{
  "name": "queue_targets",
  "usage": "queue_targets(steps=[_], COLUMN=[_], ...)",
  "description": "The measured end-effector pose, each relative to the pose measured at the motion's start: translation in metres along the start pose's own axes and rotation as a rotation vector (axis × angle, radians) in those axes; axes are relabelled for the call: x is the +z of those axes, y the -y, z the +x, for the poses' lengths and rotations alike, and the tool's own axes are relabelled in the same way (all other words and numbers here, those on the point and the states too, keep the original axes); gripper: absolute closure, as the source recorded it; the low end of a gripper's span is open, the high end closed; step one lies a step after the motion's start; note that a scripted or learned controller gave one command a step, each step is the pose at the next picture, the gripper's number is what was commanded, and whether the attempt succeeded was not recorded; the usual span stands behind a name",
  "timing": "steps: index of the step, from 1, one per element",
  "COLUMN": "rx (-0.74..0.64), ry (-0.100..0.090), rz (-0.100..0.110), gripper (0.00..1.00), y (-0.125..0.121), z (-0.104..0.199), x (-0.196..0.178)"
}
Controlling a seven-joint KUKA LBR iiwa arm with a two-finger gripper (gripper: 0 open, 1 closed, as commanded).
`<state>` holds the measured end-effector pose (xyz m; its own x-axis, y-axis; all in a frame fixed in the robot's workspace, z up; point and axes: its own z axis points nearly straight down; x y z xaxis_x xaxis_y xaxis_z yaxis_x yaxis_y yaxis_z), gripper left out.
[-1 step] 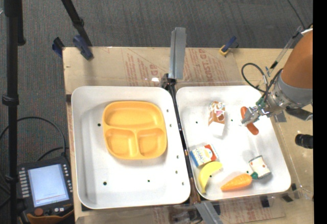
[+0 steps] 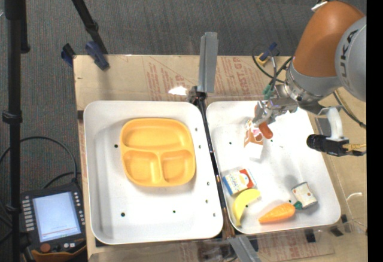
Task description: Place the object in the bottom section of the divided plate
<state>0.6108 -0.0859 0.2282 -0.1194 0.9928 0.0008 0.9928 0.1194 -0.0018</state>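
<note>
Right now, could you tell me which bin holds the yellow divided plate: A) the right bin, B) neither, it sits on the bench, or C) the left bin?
C: the yellow divided plate lies in the left bin; the banana and carrot lie in the right bin.

Partial letters "UK" read on the arm [image 2: 358,60]; the bench's [image 2: 149,78] red print is illegible.

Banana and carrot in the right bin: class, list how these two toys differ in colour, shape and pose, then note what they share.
The banana is yellow; the carrot is orange with a green tip.
The banana curves like a crescent; the carrot is a straight, tapering cone.
The banana slants more steeply, from upper right to lower left; the carrot lies closer to level, pointing left.
Both lie near the front of the right bin, close together.
</note>
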Motion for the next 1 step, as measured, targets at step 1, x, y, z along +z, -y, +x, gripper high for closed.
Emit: queue_targets(steps=[1], rx=[0.149], ry=[0.001], rz=[0.002], gripper=[1.0], y=[-0.0296], z=[0.0783], x=[0.0082])
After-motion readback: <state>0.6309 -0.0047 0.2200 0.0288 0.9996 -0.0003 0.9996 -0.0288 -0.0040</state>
